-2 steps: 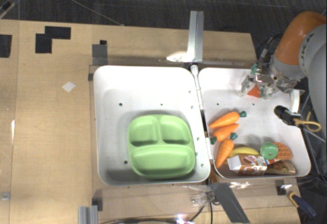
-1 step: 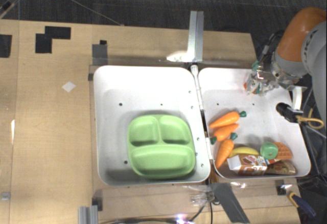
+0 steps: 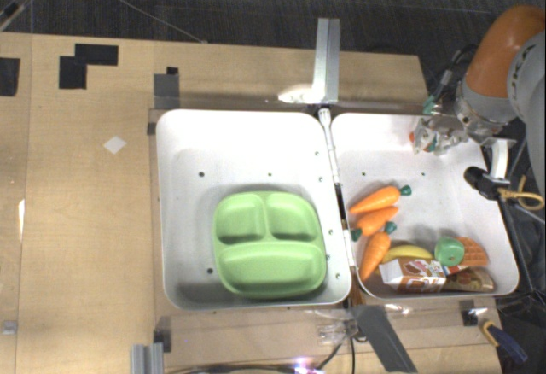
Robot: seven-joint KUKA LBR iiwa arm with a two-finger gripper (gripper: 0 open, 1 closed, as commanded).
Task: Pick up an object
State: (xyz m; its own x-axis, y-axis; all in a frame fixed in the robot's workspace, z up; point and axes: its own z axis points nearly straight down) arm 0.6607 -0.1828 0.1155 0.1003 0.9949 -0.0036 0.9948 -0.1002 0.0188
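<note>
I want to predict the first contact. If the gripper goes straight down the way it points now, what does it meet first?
Probably the bare floor of the right bin near its far right corner. The gripper hangs there, apart from the carrots; depth is hard to judge.

Single fixed camera overhead, slanted downward, both bins (image 3: 256,129) in frame.

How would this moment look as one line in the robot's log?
gripper: over right bin's far corner | carrots: near side of that bin | green tray: left bin
</note>
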